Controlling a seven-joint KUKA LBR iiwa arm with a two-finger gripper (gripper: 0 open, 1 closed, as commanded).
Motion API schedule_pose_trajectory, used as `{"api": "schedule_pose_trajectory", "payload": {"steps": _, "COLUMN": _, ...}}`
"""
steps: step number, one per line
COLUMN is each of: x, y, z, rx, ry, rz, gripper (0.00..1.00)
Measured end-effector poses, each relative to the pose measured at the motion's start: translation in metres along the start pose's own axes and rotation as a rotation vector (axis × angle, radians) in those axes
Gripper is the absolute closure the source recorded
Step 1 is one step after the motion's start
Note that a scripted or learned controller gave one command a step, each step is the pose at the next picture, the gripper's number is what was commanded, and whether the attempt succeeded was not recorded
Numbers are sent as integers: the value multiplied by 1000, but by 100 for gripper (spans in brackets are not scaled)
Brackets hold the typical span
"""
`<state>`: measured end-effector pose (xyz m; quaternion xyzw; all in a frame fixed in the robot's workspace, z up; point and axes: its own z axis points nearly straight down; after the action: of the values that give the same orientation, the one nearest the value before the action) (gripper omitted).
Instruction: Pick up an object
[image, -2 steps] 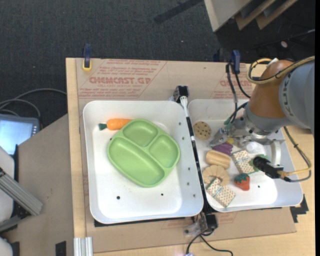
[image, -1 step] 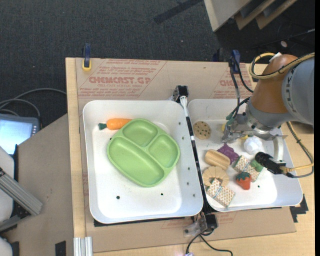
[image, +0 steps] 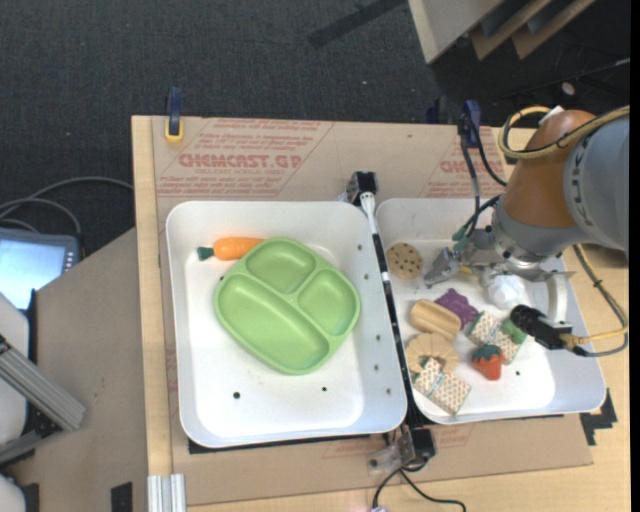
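Grey arm (image: 590, 180) over right bin (image: 580, 395); gripper (image: 490, 262), finger state indeterminate, above cluttered toys. Cookie (image: 404, 260) lies apart at left: best target; descend vertically, centred.

Left bin: orange carrot (image: 232, 248) with green top, lying flat, touching upper-left rim of green three-compartment plate (image: 288, 304). Right bin: round chocolate-chip cookie (image: 404, 260) at upper left; tan bread roll (image: 434, 318) mid-left; purple piece (image: 457, 301) just beside roll; white object (image: 505, 291) near arm; red strawberry (image: 488, 361); patterned wrapped pieces (image: 442, 384) at front.
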<state>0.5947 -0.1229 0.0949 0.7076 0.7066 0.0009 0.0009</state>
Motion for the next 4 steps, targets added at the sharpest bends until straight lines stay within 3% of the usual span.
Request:
{"api": "schedule_pose_trajectory", "payload": {"steps": 1, "x": -14, "y": 64, "z": 14, "rx": 36, "ry": 6, "rz": 2, "gripper": 0}}
{"api": "schedule_pose_trajectory", "payload": {"steps": 2, "x": -63, "y": 73, "z": -46, "rx": -3, "ry": -4, "rz": 2, "gripper": 0}}
{"api": "schedule_pose_trajectory", "payload": {"steps": 3, "x": -98, "y": 8, "z": 9, "rx": -4, "ry": 11, "rz": -1, "gripper": 0}}
{"api": "schedule_pose_trajectory", "payload": {"steps": 4, "x": -42, "y": 67, "z": 12, "rx": 20, "ry": 0, "rz": -11, "gripper": 0}}
